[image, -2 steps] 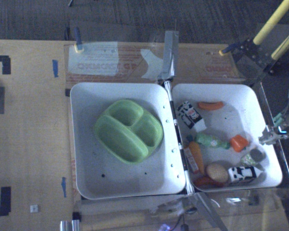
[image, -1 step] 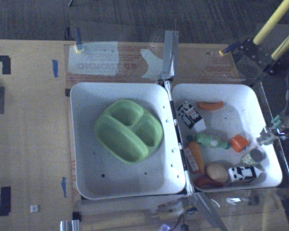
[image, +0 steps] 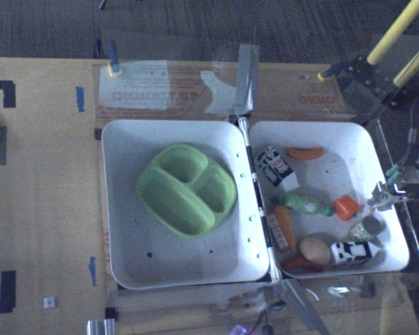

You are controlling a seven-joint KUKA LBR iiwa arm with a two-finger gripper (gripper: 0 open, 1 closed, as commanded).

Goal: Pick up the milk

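Two cow-patterned cartons lie in the right bin (image: 366, 142), and either could be the milk. The milk carton (image: 354, 252) nearer the gripper (image: 385, 195) lies on its side below it and a little to its left in the view, in the bin's lower right corner. Its long axis runs nearly left to right, and which end is its top is hard to tell. The second milk carton (image: 276, 166) lies well to the gripper's left and slightly above it, close to the bin's left wall. Its long axis slants from upper left to lower right.

The gripper is a small metallic shape at the bin's right rim (blurred and partly lost against the clutter there), so I cannot tell whether it is open or closed.

Between the gripper and the nearer carton stands a grey can (image: 372, 225). A tan roll (image: 314, 250) touches that carton's left end. Left of the gripper lie an orange piece (image: 346, 206), a green bottle (image: 307, 204) and a carrot (image: 285, 227). A sausage (image: 305, 153) lies above these, beside the second carton. A green divided plate (image: 186, 188) sits in the left bin (image: 126, 243).
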